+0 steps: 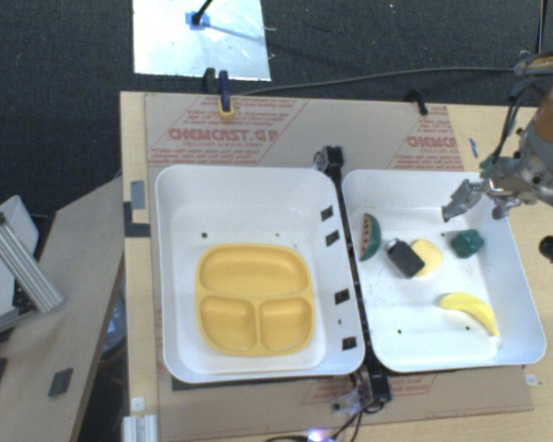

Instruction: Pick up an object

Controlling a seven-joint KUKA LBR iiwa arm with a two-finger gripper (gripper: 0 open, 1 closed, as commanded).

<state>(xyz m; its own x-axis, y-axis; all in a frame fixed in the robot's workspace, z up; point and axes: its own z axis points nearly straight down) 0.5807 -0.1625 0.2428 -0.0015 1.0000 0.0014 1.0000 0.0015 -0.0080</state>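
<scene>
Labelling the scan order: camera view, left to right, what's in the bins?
yellow divided tray → watermelon slice → black block → banana. The pale yellow piece, green object and pincer overlap others, so I skip them.

"CHEMCAST GP" on protective sheet (223,134)

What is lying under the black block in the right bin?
The black block lies partly on a pale yellow object, whose right part shows. The part under the block is covered, so its full shape cannot be told.
</scene>
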